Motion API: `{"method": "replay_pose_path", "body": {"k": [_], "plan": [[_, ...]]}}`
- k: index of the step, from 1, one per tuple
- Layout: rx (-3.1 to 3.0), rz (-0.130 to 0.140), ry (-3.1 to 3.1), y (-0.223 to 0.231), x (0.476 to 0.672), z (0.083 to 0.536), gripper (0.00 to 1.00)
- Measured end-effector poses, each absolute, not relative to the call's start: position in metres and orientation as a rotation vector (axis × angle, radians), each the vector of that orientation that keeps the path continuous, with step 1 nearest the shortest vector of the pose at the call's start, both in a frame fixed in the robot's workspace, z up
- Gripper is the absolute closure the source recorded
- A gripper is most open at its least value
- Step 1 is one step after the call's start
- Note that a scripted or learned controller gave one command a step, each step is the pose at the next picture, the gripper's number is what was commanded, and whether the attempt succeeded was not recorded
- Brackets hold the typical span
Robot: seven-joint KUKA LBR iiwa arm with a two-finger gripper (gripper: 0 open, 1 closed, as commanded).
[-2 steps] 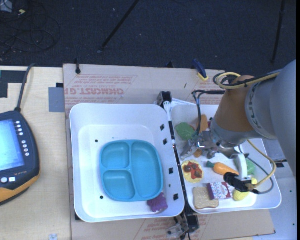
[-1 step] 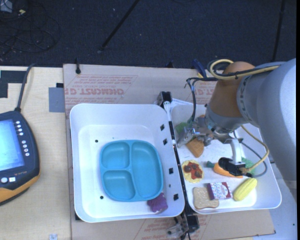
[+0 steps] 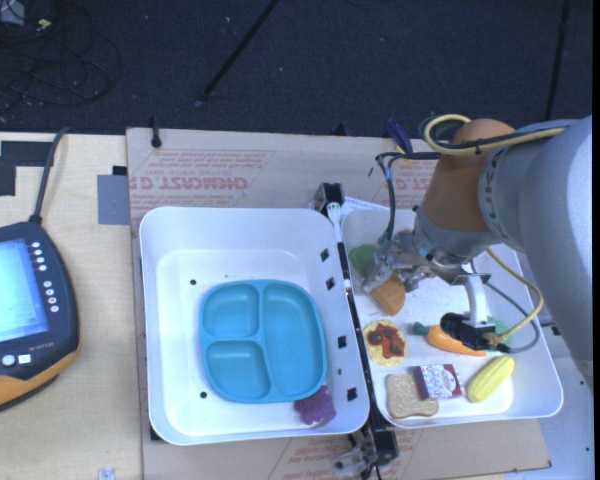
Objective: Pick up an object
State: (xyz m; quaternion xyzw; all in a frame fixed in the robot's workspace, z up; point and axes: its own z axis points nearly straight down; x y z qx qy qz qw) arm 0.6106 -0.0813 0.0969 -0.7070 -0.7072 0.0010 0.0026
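Observation:
My gripper is low in the right bin, near its left wall. A brown, bread-like piece lies right under the gripper tip and touches or nearly touches it. A green object sits just to the gripper's left. Nearer the front are a small pizza slice, a carrot, a yellow corn cob, a toast slice and a red-and-white packet.
The left bin holds a blue divided plate and a purple object at its front right corner. A teach pendant lies on the bench at far left. The grey arm covers the right bin's back right.

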Motion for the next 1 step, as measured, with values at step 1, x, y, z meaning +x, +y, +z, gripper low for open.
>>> {"method": "replay_pose_path", "body": {"k": [1], "plan": [[-2.214,-0.007,-2.229,-0.0122,0.5887,0.1927,1.0]]}}
